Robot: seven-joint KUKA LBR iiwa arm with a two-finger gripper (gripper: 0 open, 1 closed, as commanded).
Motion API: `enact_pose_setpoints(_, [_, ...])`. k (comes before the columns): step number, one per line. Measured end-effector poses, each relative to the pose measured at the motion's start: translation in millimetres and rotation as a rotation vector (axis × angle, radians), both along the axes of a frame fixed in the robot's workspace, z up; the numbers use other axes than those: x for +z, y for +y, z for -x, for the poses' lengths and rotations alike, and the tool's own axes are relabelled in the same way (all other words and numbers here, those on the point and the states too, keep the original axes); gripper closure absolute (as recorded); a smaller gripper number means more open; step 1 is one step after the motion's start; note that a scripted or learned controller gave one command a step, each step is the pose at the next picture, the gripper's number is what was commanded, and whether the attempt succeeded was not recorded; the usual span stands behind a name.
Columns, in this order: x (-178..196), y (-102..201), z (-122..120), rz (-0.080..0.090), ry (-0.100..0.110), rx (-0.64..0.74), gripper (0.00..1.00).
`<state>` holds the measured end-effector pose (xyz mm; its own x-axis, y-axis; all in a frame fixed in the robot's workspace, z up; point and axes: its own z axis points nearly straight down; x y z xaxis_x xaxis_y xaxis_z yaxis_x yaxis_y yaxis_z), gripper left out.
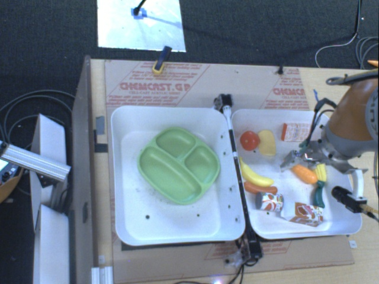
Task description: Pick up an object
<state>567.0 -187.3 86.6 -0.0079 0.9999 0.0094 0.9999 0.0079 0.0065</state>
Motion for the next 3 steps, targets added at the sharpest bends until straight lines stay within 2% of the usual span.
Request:
enact_pose_setpoints(1, [9.8,-2.8,-0.4,0.007,-0.001,-0.001,1.00])
enact_pose_setpoints(2, [-3.2,37.6,32.8,0.008,0.008,-0.003,1.00])
enact_pose_setpoints(3, [133.6,59.9,20.7,0.012,-0.011,0.000,1.00])
